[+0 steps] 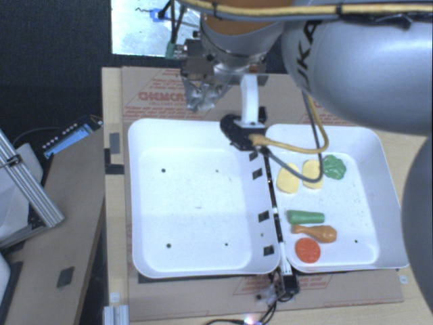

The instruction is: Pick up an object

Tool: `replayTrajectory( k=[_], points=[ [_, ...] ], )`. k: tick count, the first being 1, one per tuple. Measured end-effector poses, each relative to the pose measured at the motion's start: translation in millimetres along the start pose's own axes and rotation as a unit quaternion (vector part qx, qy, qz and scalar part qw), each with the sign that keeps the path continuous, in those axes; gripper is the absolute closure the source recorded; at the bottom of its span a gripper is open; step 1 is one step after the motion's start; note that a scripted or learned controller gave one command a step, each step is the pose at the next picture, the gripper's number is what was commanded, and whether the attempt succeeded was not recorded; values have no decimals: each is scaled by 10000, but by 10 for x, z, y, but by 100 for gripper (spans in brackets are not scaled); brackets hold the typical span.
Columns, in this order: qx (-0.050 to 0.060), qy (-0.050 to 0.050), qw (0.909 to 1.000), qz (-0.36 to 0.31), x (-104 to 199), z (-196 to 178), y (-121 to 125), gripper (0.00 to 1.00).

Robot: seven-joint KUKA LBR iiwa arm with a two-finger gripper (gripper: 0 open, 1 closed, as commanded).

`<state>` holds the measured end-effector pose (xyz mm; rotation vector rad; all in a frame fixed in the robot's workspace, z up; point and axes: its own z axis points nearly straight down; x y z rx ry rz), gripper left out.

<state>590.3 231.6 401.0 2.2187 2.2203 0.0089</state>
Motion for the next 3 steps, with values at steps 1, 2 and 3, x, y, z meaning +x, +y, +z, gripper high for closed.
replayTrajectory(
  k=[1, 2, 3],
  points=[
    [-13, -4, 10000, 10, -97, -294, 748, 100],
    [11, -9, 10000, 9, -534, -438, 790, 100],
    [8, -11, 10000, 13, -1066, -657, 788, 100]
  ],
)
